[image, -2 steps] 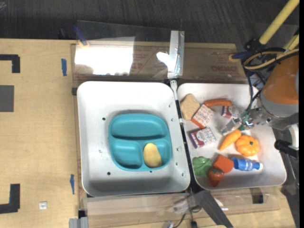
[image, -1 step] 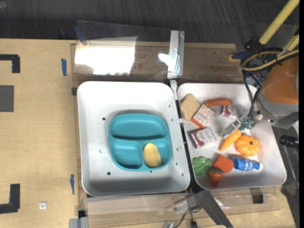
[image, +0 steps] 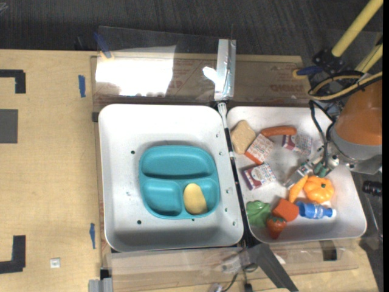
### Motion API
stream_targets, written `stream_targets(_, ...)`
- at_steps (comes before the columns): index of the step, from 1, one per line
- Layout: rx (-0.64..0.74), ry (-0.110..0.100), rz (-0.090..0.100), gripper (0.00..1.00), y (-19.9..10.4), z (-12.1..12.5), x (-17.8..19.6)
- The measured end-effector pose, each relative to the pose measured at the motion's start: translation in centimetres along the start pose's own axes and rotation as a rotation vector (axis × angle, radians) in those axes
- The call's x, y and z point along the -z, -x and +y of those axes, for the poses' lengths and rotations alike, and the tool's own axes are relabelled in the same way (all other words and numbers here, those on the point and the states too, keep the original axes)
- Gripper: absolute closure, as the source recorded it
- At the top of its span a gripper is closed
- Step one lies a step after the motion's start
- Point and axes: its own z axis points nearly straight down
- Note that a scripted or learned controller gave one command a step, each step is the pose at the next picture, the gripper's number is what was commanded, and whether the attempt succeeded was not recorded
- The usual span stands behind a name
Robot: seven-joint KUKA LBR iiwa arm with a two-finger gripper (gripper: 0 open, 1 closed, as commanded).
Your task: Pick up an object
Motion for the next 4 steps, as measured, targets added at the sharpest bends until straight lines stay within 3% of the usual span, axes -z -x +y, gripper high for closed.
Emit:
stream_targets(1,-0.003,0.007,-0.006,1.0,0.2,0.2,1.3)
stream_targets(2,-0.003,0.006,-0.005,0.0,0.2,0.2,1.2)
stream_targets(3,0.097,0.001,-0.002,0.0,1.4,-0.4,0.0)
stream_targets(4,0.095,0.008,-0.01,1.0,1.6,-0.1,1.3)
